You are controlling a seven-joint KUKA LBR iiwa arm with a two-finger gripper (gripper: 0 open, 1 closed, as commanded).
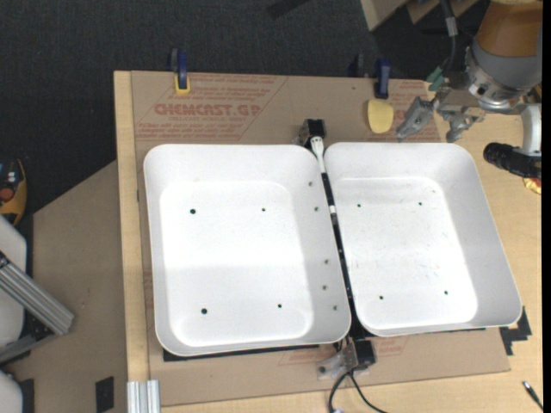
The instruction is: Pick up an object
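Beyond the far rim of the right bin (482,188), near the view's upper right, I see my gripper (435,124) hanging over the brown board (258,106) with its two fingers (411,119) spread apart and nothing between them. Just to its left, on the board and outside both bins, lies a small pale yellow object (380,116), close to the fingers but, as far as I can tell, not touching them. Beside the right bin sits the left bin (159,231), their inner rims meeting along a dark strip.
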